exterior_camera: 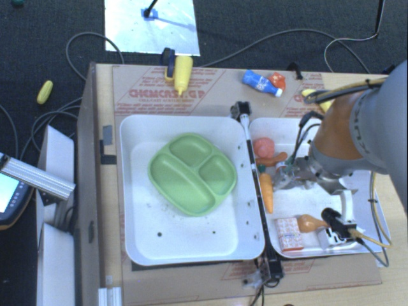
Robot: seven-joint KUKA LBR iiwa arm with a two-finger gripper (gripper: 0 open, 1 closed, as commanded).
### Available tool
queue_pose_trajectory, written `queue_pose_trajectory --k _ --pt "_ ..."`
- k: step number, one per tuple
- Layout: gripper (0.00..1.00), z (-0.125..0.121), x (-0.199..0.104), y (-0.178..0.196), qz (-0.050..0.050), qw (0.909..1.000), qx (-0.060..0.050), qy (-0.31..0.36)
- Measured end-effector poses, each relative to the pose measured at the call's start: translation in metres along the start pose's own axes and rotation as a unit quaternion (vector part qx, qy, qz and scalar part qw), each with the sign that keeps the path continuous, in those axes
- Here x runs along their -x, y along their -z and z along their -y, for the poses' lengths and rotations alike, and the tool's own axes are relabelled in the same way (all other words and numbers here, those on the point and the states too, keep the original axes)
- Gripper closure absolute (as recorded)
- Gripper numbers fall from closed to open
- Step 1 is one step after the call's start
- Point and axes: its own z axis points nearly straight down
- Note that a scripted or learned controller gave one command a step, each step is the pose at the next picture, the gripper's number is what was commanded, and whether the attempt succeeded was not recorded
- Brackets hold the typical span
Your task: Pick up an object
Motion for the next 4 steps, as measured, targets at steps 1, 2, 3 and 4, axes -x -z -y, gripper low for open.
queue_pose_trajectory --k 1,2,3,4 --pt "0.00 -0.082 -0.010 -0.002 -0.006 1.0000 -0.002 0.004" --pt "0.00 -0.075 -0.005 -0.002 -0.006 1.0000 -0.003 0.003" --pt "0.00 -0.067 -0.010 -0.002 -0.006 1.0000 -0.003 0.003" --pt "0.00 -0.080 -0.007 -0.002 -0.006 1.0000 -0.002 0.004"
